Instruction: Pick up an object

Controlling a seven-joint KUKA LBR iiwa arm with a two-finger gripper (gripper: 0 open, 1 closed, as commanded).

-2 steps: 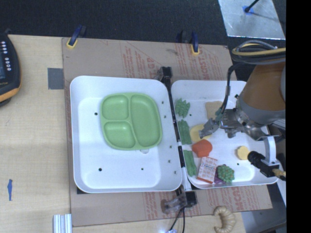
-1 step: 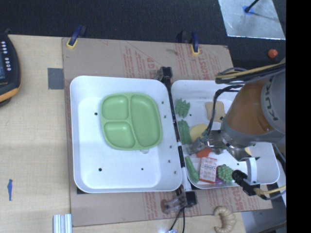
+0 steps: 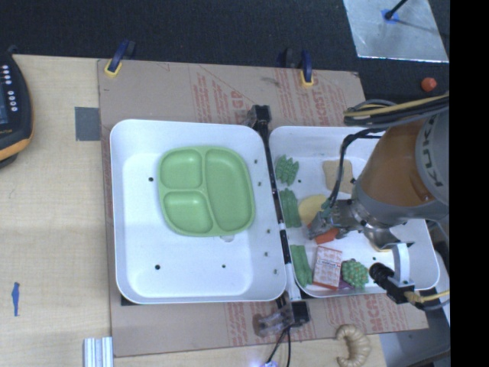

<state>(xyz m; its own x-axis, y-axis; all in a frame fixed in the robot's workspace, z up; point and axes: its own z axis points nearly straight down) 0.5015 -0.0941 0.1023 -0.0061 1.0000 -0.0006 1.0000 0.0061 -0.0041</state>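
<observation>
My gripper (image 3: 327, 225) hangs low over the middle of the right bin (image 3: 428, 270), under the grey and orange wrist (image 3: 397, 176). It is right beside a yellow piece (image 3: 311, 206) and just above a small red piece (image 3: 328, 238). Around it lie a green leafy piece (image 3: 286, 169), a long green pod (image 3: 289, 205), a beige piece (image 3: 337, 173), a green bean (image 3: 301, 264), a red-and-white packet (image 3: 328, 267) and a bumpy green cluster (image 3: 354, 271). Nothing is visibly held.
The left bin (image 3: 137, 266) holds a green divided plate (image 3: 206, 190). A black divider bar (image 3: 271, 189) runs between the bins. A teach pendant (image 3: 11, 113) lies at the far left, and a coiled beige item (image 3: 354, 345) lies below the right bin.
</observation>
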